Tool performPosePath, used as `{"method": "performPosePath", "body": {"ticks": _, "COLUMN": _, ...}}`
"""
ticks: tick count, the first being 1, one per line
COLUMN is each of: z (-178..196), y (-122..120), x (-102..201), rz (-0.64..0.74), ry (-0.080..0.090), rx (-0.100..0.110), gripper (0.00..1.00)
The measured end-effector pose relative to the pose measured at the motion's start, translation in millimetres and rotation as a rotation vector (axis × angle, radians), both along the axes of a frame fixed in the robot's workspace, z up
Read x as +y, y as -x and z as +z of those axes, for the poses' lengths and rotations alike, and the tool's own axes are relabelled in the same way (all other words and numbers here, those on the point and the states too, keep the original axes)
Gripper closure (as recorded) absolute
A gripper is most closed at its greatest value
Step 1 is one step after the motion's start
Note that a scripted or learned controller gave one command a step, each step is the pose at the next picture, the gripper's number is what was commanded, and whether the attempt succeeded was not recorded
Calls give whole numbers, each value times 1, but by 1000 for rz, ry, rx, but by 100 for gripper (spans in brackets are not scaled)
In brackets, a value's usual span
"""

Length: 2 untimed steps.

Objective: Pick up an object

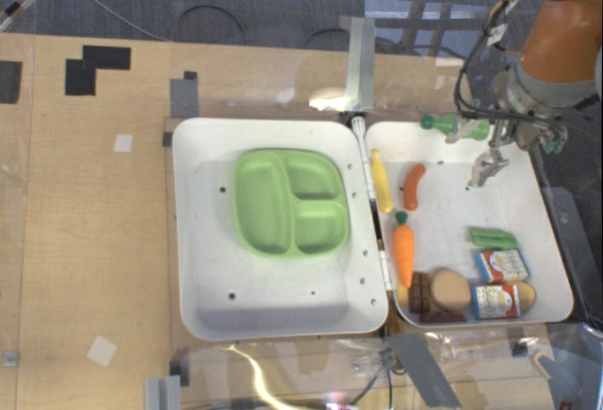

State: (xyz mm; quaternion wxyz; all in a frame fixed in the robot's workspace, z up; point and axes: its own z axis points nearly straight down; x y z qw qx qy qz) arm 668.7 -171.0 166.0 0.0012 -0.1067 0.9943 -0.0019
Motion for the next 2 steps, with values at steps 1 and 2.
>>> {"method": "performPosePath", "body": {"ticks": 1, "z": -76, "y": 1, "x": 67, "rz": -27, "ry": -4, "rx": -13, "gripper": 0}}
{"method": "performPosePath", "body": {"ticks": 2, "z": -47, "y": 27, "x": 27, "rz": -360, "ry": -5, "rx": -10, "gripper": 0}}
